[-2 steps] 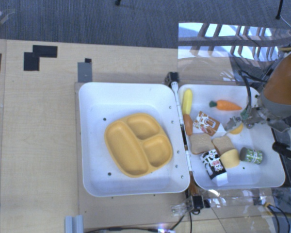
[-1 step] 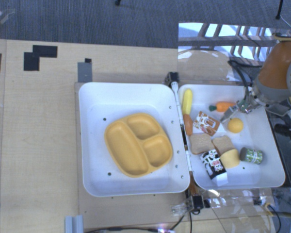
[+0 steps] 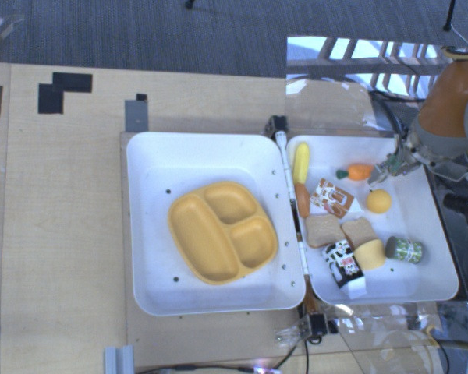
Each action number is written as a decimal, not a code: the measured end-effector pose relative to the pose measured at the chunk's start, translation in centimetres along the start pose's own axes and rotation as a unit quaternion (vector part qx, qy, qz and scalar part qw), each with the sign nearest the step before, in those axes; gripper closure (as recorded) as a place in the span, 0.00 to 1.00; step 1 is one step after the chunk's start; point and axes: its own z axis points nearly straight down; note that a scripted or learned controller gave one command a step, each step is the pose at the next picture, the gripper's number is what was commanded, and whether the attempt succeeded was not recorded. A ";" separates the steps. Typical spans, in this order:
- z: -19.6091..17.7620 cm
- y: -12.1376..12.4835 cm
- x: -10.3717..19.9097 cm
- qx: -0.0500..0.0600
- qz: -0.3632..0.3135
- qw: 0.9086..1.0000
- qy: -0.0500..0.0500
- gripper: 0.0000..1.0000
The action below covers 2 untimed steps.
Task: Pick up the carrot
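The carrot (image 3: 360, 172), small and orange with a green top pointing left, lies in the back half of the right bin (image 3: 435, 232). My gripper (image 3: 384, 174) hangs just to the carrot's right, low over the bin floor and close to the carrot's blunt end. I see nothing lifted off the bin floor. The arm's orange band (image 3: 448, 100) rises behind it at the bin's back right corner.
The right bin also holds a yellow banana (image 3: 300, 162), a sausage (image 3: 302, 199), a snack packet (image 3: 331, 197), two bread slices (image 3: 324, 229), a lemon (image 3: 379, 201) just below the gripper, a cheese block (image 3: 368, 254), a green can (image 3: 405, 249) and a milk carton (image 3: 345, 265). A yellow divided plate (image 3: 222, 231) sits in the left bin (image 3: 152, 170).
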 end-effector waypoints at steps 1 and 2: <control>0.0 0.0 0.0 0.000 0.000 1.000 0.000 0.00; 1.4 1.5 3.0 0.007 0.166 0.986 0.005 0.00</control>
